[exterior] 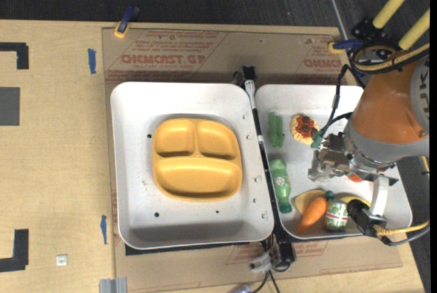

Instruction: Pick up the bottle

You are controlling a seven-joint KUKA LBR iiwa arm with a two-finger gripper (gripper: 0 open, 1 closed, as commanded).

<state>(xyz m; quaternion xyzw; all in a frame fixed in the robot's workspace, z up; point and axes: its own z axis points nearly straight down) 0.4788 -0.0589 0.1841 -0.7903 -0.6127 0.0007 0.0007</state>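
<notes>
Camera view, from above the desk [61,148]: left bin [130,169] holds a yellow divided plate [196,158]. Right bin [300,97] holds a green bottle [280,184] lying against its left wall, a green pod [275,128] above it, a small pizza toy [303,126], a carrot [313,211], and a can [336,214]. The hand [334,165] hangs over mid-bin, right of the bottle; whether it is open I cannot tell. Step judged: approach. Next, shift left over the bottle, then descend.

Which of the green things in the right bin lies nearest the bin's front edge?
The small green can, beside the carrot in the front corner. The green bottle lies further back along the left wall, and the green pod is furthest back.
</notes>
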